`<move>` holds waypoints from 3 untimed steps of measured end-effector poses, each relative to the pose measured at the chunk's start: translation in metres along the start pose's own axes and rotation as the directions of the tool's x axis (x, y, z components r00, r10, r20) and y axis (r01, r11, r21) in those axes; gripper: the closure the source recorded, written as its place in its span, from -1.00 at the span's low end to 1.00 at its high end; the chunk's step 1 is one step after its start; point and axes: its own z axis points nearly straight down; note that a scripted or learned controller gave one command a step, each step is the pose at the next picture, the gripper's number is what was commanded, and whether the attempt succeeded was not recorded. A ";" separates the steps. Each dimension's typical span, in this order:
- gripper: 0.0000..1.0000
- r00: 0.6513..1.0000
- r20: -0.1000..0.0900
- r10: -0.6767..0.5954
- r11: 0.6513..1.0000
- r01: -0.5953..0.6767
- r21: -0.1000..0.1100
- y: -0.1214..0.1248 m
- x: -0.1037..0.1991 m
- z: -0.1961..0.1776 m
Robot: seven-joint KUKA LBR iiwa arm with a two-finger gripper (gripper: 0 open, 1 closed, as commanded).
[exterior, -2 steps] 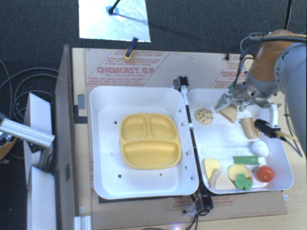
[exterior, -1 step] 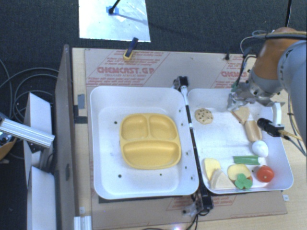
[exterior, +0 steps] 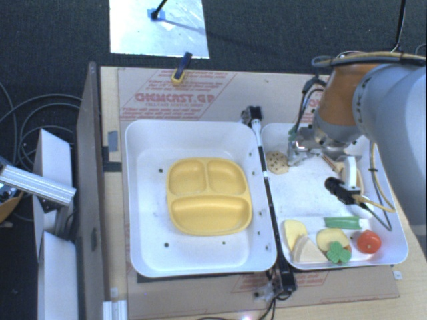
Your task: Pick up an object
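1. The tabletop (exterior: 167, 89) is a brown board printed with red lettering. It carries two shallow white bins side by side.
2. The left white bin (exterior: 143, 179) holds one item: a yellow plastic divided plate (exterior: 208, 195) with three compartments, two small ones on the far side and one long one on the near side. It lies flat near the middle of the bin.
3. The right white bin (exterior: 390, 249) holds the loose items. A round tan cookie with dark specks (exterior: 277, 162) lies at the bin's far-left corner, close against the divider between the bins.
4. Along the near edge of the right bin lies a cluster: a pale yellow wedge-shaped piece (exterior: 293, 231), a tan wedge (exterior: 308, 250) just beside it, a yellow rounded piece (exterior: 330, 237), a green leafy piece (exterior: 339, 253) overlapping the yellow one, a green stick-shaped piece (exterior: 341, 223) just behind them, and a red tomato-like ball (exterior: 368, 243) at the right end.
5. The grey arm with its orange band (exterior: 340, 95) reaches in from the right and hangs over the far part of the right bin.
6. The claw (exterior: 299, 145) sits low at the far-left part of the right bin, just beside the cookie. Whether it is released or clenched cannot be told from here; nothing is seen between it.
7. A black fitting (exterior: 341, 191) on cabling hangs below the arm over the middle of the right bin.
8. A small yellow and blue object (exterior: 181, 71) lies at the far edge of the tabletop, well apart from both bins.
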 end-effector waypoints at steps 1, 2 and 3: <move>1.00 1.000 0.002 0.011 1.000 -0.011 0.004 -0.027 -0.044 0.000; 1.00 1.000 0.002 0.011 1.000 -0.011 -0.003 -0.062 -0.067 -0.083; 1.00 1.000 -0.002 -0.001 1.000 0.001 -0.001 -0.065 -0.005 -0.108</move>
